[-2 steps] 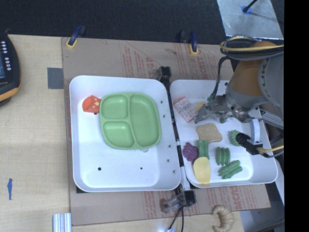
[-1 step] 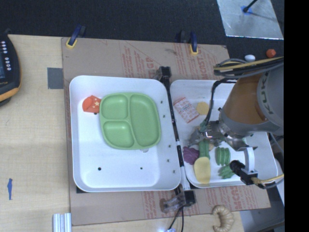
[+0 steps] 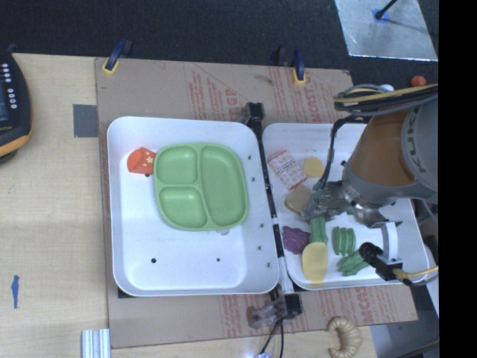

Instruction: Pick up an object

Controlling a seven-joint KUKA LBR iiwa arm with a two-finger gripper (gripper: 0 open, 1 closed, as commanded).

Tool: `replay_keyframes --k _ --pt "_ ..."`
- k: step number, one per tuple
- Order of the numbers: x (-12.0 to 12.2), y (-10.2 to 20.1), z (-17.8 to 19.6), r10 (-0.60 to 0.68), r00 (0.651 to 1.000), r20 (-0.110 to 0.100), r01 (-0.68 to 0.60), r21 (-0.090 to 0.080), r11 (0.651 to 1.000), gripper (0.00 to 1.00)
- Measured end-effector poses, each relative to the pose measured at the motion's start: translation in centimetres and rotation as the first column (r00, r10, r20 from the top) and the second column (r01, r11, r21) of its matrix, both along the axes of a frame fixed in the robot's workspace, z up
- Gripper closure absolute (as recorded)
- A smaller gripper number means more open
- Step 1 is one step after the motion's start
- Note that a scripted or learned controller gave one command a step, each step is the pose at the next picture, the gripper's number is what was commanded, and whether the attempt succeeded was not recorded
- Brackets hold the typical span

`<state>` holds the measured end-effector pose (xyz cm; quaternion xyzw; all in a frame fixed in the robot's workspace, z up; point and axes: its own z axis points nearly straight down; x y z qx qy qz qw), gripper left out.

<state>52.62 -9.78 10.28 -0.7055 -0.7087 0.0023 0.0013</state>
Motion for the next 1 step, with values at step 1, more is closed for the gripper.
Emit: replay_keyframes --k 1 --pt "4.75 6.40 9.49 0.007 1.000 0.014 -0.007 0.003 1.000 1.00"
